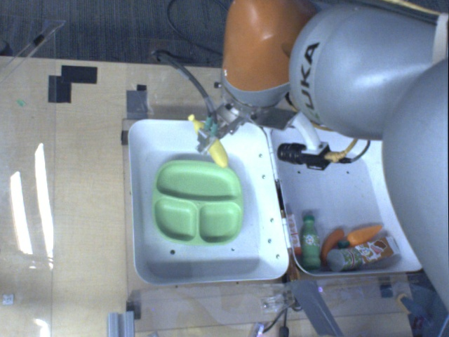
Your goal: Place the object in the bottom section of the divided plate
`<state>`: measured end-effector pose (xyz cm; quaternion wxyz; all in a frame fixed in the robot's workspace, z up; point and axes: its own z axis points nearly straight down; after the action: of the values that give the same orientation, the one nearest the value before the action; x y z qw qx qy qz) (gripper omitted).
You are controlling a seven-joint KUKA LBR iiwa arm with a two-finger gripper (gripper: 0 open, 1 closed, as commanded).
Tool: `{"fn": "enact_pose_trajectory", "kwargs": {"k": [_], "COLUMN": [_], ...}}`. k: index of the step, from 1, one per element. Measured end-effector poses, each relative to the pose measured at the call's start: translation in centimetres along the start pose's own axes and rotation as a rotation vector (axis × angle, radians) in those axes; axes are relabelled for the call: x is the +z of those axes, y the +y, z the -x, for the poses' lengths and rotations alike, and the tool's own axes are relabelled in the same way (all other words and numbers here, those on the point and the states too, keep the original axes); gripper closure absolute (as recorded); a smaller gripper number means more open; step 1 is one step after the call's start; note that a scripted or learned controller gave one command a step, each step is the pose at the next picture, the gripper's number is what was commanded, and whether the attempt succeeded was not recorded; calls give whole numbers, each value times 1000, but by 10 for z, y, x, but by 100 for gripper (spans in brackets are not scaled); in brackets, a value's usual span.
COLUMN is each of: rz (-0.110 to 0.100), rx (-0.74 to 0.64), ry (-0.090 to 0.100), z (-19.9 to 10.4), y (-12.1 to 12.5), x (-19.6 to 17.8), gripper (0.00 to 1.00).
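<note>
A green divided plate (198, 201) lies in the left white bin (147, 258). It has one long section on its far side and two smaller sections on its near side. My gripper (208, 135) hangs just above the plate's far edge. It is shut on a long yellow object (219, 156), which looks like a banana. One end of the object sticks out up-left of the fingers and the other points down over the plate's far rim. All three plate sections hold nothing.
The right bin (337, 188) holds a small green bottle (310, 239), an orange carrot-like piece (365, 233) and a lying labelled bottle (359, 255) in its near corner. My arm covers that bin's far right side. A black cable (186, 72) runs behind the left bin.
</note>
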<state>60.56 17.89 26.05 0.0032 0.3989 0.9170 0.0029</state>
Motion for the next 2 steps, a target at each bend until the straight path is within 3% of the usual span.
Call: {"fn": "enact_pose_trajectory", "kwargs": {"k": [1,2], "rz": [-1,-1], "rx": [-60,-59], "ry": [1,1], "z": [-39,-39], "y": [-19,-19], "x": [-23,-24], "gripper": [100,0]}}
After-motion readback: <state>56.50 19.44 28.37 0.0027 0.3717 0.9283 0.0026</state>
